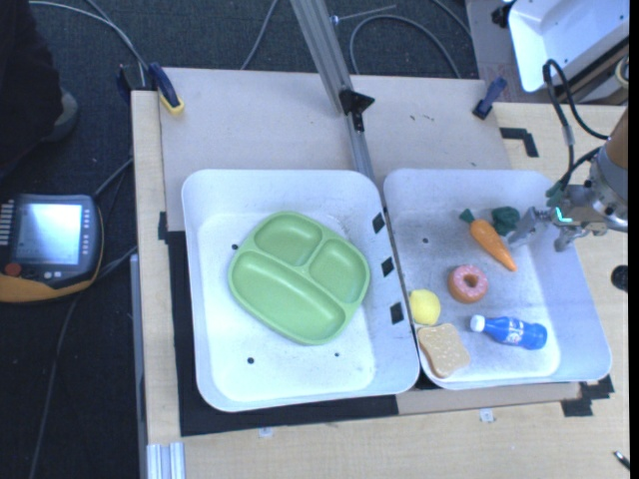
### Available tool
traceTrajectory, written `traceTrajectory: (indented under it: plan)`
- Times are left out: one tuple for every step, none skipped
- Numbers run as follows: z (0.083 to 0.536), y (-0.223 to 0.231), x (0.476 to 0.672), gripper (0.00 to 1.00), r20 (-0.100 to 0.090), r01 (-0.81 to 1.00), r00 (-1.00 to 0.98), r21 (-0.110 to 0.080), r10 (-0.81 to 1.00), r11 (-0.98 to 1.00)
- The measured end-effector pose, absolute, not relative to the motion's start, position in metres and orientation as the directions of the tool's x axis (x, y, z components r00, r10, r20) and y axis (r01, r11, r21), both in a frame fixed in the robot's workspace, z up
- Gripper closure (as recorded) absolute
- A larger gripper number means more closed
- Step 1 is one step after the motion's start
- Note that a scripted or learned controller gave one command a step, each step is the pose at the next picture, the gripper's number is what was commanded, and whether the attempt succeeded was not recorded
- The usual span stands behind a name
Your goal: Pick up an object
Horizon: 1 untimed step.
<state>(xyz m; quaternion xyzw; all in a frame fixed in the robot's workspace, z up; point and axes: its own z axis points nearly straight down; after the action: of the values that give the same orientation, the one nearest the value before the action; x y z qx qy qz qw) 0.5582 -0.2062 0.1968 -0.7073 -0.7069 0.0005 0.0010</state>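
Sitting in the upper part of the right bin (589, 307), the toy carrot (492, 242) lies on a slant, its orange body pointing down toward the bin's middle and its dark green leafy top (502, 216) up near the far wall. Just right of that leafy top comes the gripper (540, 225), reaching in from the right edge above the bin's right side; its two grey fingers look spread apart, one tip near the carrot's greens and the other out to the right, with nothing between them. Below the carrot, a pink-frosted doughnut (467, 283) rests flat, apart from it. To the doughnut's lower left sits a yellow lemon (425, 306) against the bin's left wall, and right under the lemon a slice of toast (444, 350) lies in the near-left corner, the two just about touching. Over to the right of the toast, a small blue bottle (512, 330) lies on its side, white cap pointing left; its label is too small to read. Next door, the left bin (215, 367) carries a green divided plate (299, 276) with three compartments. A metal rail (329, 38) runs down between the bins from the top, and a handheld pendant with a lit screen (48, 244) lies off the bench at far left, its writing unreadable.
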Motion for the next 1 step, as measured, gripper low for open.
traceTrajectory:
  plan:
    - [0.1975,-0.2059,0.5589,0.00,0.000,1.000,0.000,0.000,1.000,0.000]
